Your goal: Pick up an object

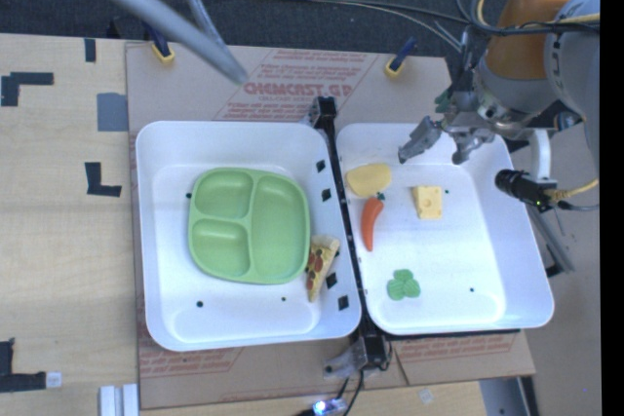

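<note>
1. Yellow cheese point(426, 202), a carrot point(371, 221), a chip point(369, 178) and broccoli point(403, 285) all lie in the right bin point(507, 302), centre-right of the frame; none is lifted.
2. The end effector point(444, 143) hangs over that bin's upper edge, fingers spread and gripping nothing.
3. Judging from this, nothing is picked yet: choosing, descending, closing and lifting all remain.
4. A green tray point(249, 225) and pizza slice point(319, 266) sit in the left bin point(161, 307).

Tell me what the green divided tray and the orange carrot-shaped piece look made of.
The green divided tray looks like moulded plastic: uniform matte colour, rounded compartment ridges. The orange carrot-shaped piece looks like toy plastic or rubber, with flat, even colour and a slight sheen; which one is unclear.
</note>
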Controlling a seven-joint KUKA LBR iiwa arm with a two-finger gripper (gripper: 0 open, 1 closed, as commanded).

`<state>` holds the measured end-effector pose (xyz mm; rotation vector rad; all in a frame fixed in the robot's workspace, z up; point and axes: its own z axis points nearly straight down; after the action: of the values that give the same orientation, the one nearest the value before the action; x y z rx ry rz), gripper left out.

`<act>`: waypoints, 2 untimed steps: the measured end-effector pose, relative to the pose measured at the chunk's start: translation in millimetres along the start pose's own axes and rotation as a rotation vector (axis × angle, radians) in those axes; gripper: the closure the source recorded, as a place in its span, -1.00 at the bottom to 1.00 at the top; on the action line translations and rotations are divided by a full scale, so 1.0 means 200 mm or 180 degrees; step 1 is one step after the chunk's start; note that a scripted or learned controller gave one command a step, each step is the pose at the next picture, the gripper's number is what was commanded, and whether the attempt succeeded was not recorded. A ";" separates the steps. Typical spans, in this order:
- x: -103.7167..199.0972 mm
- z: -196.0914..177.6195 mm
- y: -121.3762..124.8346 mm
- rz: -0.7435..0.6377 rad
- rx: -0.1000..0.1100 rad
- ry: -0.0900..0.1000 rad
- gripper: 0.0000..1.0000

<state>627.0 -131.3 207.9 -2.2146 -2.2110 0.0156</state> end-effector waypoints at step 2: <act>0.00 0.18 -0.01 -0.0008 -0.0034 -0.0009 -1.00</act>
<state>623.6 -131.9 172.1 -2.2187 -2.2206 0.0069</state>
